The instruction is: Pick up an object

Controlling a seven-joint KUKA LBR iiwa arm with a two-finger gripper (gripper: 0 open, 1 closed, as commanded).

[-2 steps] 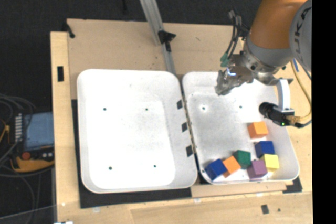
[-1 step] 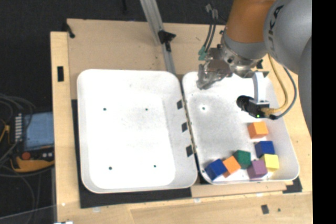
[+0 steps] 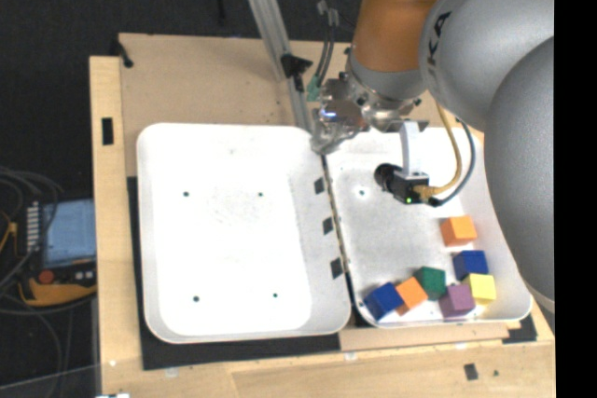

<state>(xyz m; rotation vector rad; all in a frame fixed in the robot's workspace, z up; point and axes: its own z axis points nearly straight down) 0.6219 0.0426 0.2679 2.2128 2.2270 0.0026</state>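
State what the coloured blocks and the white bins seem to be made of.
Coloured blocks: probably foam or painted wood; matte, flat colours with no glare. White bins: likely moulded plastic; smooth, uniform white surface with rounded corners.

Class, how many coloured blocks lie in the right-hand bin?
7, clustered at its near right corner: orange block, blue block, yellow block, purple block, green block, second orange block, second blue block. The arm may hide more.

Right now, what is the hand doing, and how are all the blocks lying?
hand: over the rim between the bins, far end.
right bin: holds seven blocks.
lone orange block: flat, apart from the rest.
six other blocks: huddled in the near corner, untouched.
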